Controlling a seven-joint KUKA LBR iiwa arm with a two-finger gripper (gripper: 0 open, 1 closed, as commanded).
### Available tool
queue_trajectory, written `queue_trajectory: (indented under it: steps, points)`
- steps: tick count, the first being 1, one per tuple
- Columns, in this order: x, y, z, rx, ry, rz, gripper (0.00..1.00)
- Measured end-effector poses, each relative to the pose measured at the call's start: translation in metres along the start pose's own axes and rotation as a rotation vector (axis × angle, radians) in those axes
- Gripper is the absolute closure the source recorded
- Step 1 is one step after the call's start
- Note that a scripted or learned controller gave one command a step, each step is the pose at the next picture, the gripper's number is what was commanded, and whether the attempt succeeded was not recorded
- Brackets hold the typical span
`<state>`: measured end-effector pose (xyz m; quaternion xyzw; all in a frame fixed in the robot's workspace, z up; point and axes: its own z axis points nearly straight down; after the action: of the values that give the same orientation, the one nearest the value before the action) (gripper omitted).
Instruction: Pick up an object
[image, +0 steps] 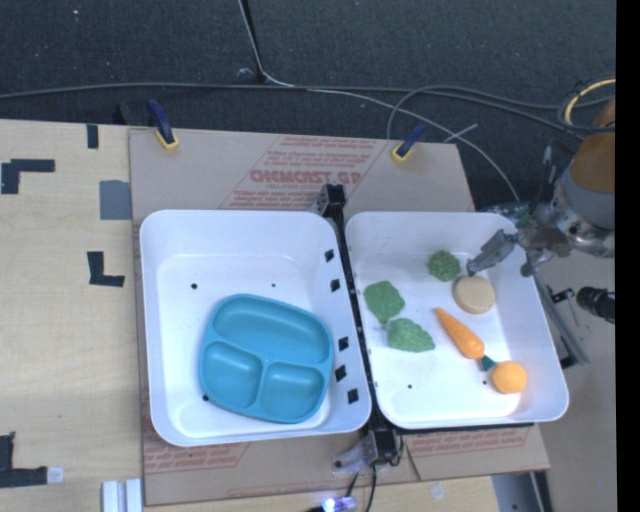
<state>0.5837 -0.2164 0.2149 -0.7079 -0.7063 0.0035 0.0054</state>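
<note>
My gripper (500, 267) hangs over the right bin's (540, 330) far right part, open, with nothing between its fingers. One finger (487, 255) points down-left towards a small green broccoli piece (443, 265). Just below the fingertips lies a round beige piece (474, 294). Further forward in the same bin are an orange carrot (459, 333), a small orange ball (509, 377) and two green leafy pieces (383, 299) (410, 335).
The left bin (160, 250) holds a blue divided plate (265, 358). Black clips run along the shared wall (345, 290) between the bins. Cables cross the dark floor behind the bench, and two clamps (160, 128) hold the cardboard under the bins.
</note>
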Motion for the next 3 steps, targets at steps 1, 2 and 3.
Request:
queue_trajectory:
  steps: [1,2,3]
  points:
    - [0.0,0.003,-0.007,-0.012,-0.003,-0.003,0.0]
    - [0.007,-0.006,0.046,-0.006,-0.002,-0.003,0.0]
    - [0.001,0.001,0.102,-0.006,-0.002,-0.003,0.0]
